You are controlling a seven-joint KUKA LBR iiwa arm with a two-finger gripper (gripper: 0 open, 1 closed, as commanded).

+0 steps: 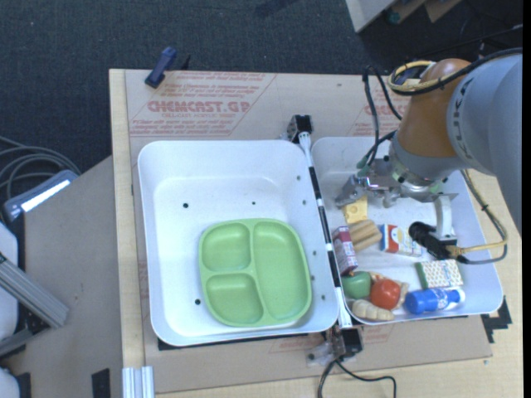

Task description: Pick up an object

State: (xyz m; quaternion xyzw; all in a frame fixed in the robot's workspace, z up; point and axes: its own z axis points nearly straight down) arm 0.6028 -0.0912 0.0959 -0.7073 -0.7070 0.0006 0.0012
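The right bin point(332, 157) holds several small items. Among them are a yellow block point(357, 212), a brown block point(365, 235), a dark red can point(343, 250) and a white carton point(398, 240). There are also a green apple point(357, 285), a red tomato point(387, 292), a blue bottle point(431, 300) and a green checked box point(439, 272). My gripper point(397, 208) hangs over the back half of this bin, just behind the carton and the yellow block. It looks open, with nothing between its fingers.
The left bin point(166, 168) holds a green divided plate point(253, 272). A black clamp point(299, 126) sits where the two bins meet at the back. A blue object point(161, 66) lies on the board's far left corner. Cables trail off the wrist on the right.
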